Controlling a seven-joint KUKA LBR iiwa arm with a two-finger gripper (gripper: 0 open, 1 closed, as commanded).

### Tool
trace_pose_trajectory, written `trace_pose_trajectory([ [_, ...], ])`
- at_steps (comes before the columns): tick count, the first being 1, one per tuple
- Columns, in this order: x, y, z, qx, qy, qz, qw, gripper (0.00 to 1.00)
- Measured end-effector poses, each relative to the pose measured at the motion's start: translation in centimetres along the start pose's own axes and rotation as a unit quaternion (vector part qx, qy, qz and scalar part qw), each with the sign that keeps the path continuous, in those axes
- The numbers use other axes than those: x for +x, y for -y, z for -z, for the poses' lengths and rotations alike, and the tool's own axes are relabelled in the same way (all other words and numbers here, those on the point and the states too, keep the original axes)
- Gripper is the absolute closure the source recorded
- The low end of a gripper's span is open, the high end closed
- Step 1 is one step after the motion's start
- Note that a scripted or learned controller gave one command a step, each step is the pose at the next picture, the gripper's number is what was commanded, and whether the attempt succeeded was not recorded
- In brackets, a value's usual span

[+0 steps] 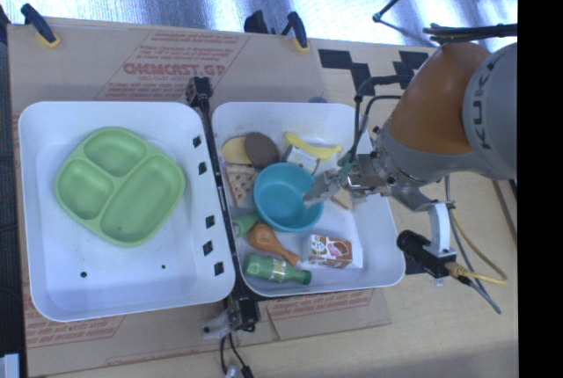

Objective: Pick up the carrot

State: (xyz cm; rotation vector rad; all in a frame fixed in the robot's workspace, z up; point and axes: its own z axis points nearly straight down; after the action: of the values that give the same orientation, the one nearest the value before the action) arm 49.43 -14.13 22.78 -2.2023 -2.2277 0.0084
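Left bin (35, 218): shallow white plastic, holding a matte green three-compartment plate (120, 185).
Right bin (374, 275): same moulding, holding glossy toy foods around a round blue bowl (283, 196).
Carrot (269, 241): smooth orange teardrop, front-left of the bowl, just above a green bottle (275, 270); long axis diagonal, narrow end toward lower right.
Gripper (322, 188): metallic fingers at the bowl's right rim; opening cannot be judged; the carrot lies apart from it.
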Motion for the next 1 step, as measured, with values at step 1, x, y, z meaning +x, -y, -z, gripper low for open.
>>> trace_pose_trajectory([
  [1, 7.65, 1.43, -2.77, 0.001, 0.001, 0.042, 0.9991, 0.00],
])
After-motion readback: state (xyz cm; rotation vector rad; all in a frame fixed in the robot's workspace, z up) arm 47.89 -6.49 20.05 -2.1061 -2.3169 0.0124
